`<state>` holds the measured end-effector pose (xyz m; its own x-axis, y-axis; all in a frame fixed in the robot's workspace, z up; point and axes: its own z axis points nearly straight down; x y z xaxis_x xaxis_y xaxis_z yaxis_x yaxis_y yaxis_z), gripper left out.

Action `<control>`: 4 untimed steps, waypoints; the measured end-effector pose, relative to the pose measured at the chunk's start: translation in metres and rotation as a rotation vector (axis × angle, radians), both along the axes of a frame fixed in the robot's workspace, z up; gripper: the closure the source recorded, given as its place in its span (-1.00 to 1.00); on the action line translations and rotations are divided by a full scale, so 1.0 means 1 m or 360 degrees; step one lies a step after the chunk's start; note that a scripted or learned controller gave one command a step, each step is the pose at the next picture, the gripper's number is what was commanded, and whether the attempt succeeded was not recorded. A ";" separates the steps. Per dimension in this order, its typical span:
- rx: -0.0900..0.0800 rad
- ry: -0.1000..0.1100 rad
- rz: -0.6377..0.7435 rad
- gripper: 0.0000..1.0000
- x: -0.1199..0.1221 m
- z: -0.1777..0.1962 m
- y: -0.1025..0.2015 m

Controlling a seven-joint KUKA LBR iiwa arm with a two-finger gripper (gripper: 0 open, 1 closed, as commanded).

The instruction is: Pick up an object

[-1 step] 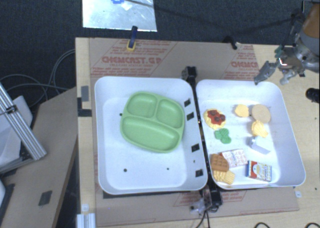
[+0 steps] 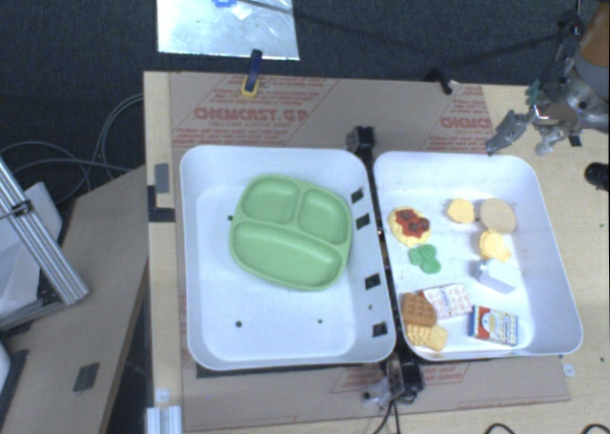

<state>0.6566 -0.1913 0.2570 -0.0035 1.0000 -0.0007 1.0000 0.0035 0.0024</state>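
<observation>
The right bin (image 2: pixel 534 184) holds several toy foods. A small pizza (image 2: pixel 410 224) and a green piece (image 2: pixel 422 257) lie at its left side. A yellow round (image 2: pixel 461 211), a tan disc (image 2: pixel 497 217) and a yellow lump (image 2: pixel 494 245) sit toward its far right. A grey-white block (image 2: pixel 495 277) lies below them. Two waffle pieces (image 2: pixel 422 320), a small printed packet (image 2: pixel 448 300) and a milk carton (image 2: pixel 493 325) rest near the front rim. My gripper (image 2: pixel 538 132) hangs at the far right, above the bin's back right corner, with nothing between its fingers.
The left bin (image 2: pixel 205 194) carries a green divided plate (image 2: pixel 290 231). Black clips (image 2: pixel 366 222) run down the seam between the bins. A shiny metal sheet (image 2: pixel 227 1) lies on the dark floor beyond the bench. An aluminium frame (image 2: pixel 33 241) stands at the left.
</observation>
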 end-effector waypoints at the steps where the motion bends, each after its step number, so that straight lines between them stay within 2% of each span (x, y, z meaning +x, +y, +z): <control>1: 0.0002 0.0005 -0.0002 -1.00 -0.005 -0.045 0.006; 2: 0.0001 0.0007 -0.0004 -1.00 -0.010 -0.094 -0.003; 3: 0.0002 0.0008 -0.0002 -1.00 -0.016 -0.154 0.003; 4: -0.0002 -0.0004 0.0001 -1.00 -0.014 -0.171 0.003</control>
